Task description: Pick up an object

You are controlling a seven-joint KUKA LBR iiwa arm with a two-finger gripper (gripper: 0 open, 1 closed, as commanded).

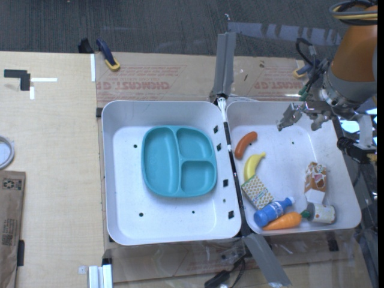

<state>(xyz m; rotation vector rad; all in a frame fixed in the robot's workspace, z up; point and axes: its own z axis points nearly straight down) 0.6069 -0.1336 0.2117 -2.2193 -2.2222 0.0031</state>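
The right bin (343, 161) holds several items. An orange-red sausage (245, 144) and a yellow banana (252, 164) lie near its left wall. Below them are a patterned packet (258, 191), a blue bottle (273, 211) and an orange carrot (282, 222). A brown and white carton (316, 182) and a small white container (322, 214) sit at the lower right. My gripper (302, 122) hangs over the bin's upper part, above and right of the sausage. Its fingers are spread open with nothing between them.
The left bin (120, 161) holds a teal divided plate (179, 161). A grey metal post (224, 65) rises behind the divider between the bins. A roll of tape (3, 153) and a brown paper bag (11, 212) lie on the bench at far left.
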